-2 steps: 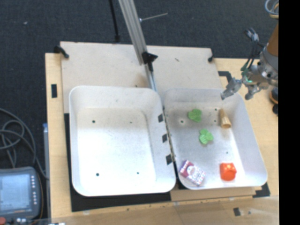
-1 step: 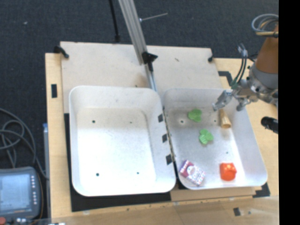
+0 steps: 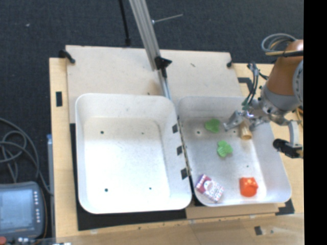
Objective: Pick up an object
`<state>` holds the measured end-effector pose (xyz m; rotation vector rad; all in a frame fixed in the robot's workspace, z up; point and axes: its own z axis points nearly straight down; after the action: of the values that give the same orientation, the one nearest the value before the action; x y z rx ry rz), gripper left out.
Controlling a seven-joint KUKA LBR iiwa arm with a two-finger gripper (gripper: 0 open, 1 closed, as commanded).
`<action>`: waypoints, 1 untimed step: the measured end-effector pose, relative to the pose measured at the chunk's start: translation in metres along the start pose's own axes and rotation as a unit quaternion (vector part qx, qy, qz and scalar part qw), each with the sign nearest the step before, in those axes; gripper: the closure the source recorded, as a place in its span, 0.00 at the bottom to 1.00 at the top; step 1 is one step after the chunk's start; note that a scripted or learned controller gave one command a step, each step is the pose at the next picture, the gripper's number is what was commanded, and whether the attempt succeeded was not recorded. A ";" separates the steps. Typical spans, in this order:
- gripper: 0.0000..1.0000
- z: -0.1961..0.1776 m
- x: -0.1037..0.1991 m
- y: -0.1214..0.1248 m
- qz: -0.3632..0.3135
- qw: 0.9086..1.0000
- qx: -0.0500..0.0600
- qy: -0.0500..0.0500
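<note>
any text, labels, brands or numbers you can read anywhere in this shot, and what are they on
None can be read.
Red and white packet in the right bin: printed pattern, too blurred to read as words.
Grey device at the lower left edge: a screen and small red marks, too small to read.
The two green pieces, the orange object and the tan piece near the gripper show no markings.

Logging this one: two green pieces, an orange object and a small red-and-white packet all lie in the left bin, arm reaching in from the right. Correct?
Not quite. The camera view shows the two green pieces, the orange object and the packet in the right bin, not the left bin. The arm does reach in from the right.
</note>
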<state>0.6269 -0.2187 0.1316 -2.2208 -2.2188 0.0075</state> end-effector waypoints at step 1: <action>0.00 0.032 -0.001 0.000 0.001 1.000 -0.002 -0.001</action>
<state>0.6266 -0.2197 0.0995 -2.2251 -2.2193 0.0052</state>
